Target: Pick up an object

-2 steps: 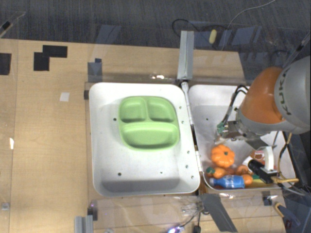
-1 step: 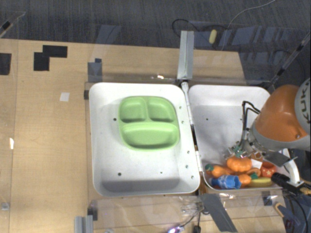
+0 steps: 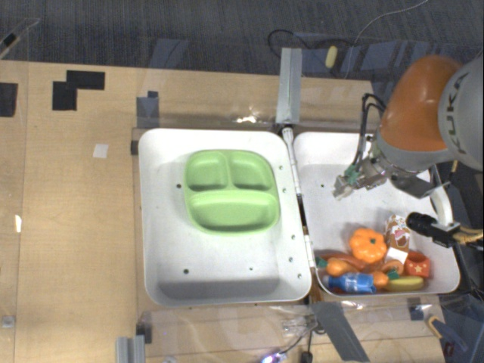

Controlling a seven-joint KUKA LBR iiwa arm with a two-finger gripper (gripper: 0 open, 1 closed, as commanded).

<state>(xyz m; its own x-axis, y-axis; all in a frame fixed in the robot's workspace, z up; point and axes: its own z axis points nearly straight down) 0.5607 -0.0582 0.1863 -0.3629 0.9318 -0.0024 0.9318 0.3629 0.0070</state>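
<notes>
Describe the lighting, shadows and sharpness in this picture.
Camera view: even overhead light; the left bin has a soft shadow along its near wall, the green tray barely casts one; a glare spot sits on the bins' far rim; the claw and the toys look soft, with fine detail lost.

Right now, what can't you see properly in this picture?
- End effector: small and blurry over the right bin; open or shut can't be told, nor whether it holds anything.
- Toy pile: things overlap in the bin's near corner; apart from the orange pumpkin, the pieces underneath are hard to name.
- Arm: cut off by the right edge.
- Right bin's far right side: hidden behind the arm.
</notes>
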